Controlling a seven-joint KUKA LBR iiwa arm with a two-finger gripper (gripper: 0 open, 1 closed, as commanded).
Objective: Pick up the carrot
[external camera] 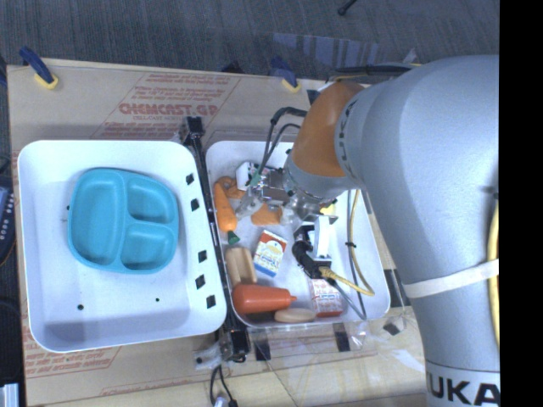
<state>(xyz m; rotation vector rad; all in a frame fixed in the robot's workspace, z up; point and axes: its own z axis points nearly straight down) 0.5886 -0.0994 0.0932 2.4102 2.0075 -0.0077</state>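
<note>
The smooth orange carrot with a tapered plastic look (pixel 225 208) is lying along the left wall of the right-hand shallow white bin (pixel 371 265), toward its far left corner, pretty much pressed against the wall. The gripper (pixel 265 190) is down in that bin's far half, just right of the carrot, but honestly I cannot tell how its fingers are set, there's too much metal and cable bunched there.

What I'd worry about: the carrot sitting tight against the wall probably leaves no room for a finger on that side, so a grab could skid off its rounded, slick surface. There's also a small orange wedge-shaped piece (pixel 266 215) right under the gripper, same colour, easy to snag by mistake. The glossy red sausage-shaped toy (pixel 261 298) and the little blue and white carton (pixel 270 253) crowd the near half, so a nudged carrot could roll into them.

The left-hand white bin (pixel 51 312) holds a matte blue divided plastic plate (pixel 123 220), well apart from all this.
</note>
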